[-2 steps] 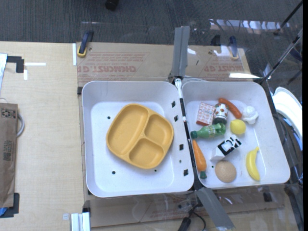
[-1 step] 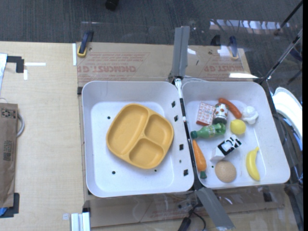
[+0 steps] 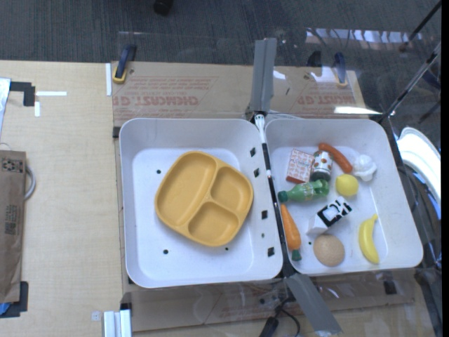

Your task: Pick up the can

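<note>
Camera view from above gave me few words to read. The cardboard sheet [image 3: 168, 90] under the bins carried red print, upside down from here, that looked like "CHEMCAST GP". The can [image 3: 321, 166] stood upright in the right bin [image 3: 389, 146], toward its far side. Its label was red and pale, with lettering too small to make out. Touching its left side lay a red-and-white packet [image 3: 299, 166], its print just as unreadable. A green bottle [image 3: 305, 192] lay on its side just in front of the can. An orange sausage-shaped piece [image 3: 337, 157] sat just beside the can on the right. A lemon [image 3: 346, 184], a white crumpled lump [image 3: 363, 166] and a black block with white marks [image 3: 334, 211] were close by. A carrot [image 3: 290, 228], a tan ball [image 3: 328, 250] and a banana [image 3: 369, 239] filled the near side. The left bin [image 3: 140, 153] held a yellow divided plate [image 3: 204, 199]. A brown paper bag [image 3: 12, 216] at the left edge was cut off – its small stamp was illegible. As for my gripper, I could not tell whether it was open, closed or holding anything.
</note>
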`<action>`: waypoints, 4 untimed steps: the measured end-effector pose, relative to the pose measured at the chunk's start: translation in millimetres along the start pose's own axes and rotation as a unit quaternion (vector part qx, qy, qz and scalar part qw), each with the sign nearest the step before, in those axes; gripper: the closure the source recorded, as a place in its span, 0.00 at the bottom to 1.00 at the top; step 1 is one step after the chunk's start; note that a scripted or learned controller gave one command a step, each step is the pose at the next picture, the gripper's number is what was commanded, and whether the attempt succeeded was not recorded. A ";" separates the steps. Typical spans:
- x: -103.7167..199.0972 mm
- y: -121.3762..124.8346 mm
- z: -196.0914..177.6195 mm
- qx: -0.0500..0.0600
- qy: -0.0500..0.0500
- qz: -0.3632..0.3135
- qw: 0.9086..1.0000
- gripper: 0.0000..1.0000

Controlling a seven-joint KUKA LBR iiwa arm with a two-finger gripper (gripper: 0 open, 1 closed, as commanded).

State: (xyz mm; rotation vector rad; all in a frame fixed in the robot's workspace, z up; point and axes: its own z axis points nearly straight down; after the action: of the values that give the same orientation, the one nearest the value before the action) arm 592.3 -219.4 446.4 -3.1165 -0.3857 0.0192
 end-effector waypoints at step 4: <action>2.6 -1.3 -13.2 0.001 -0.006 -0.005 1.000 0.00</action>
State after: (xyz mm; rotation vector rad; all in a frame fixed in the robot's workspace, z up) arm 594.6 -217.5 459.6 -3.1133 -0.4007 0.0390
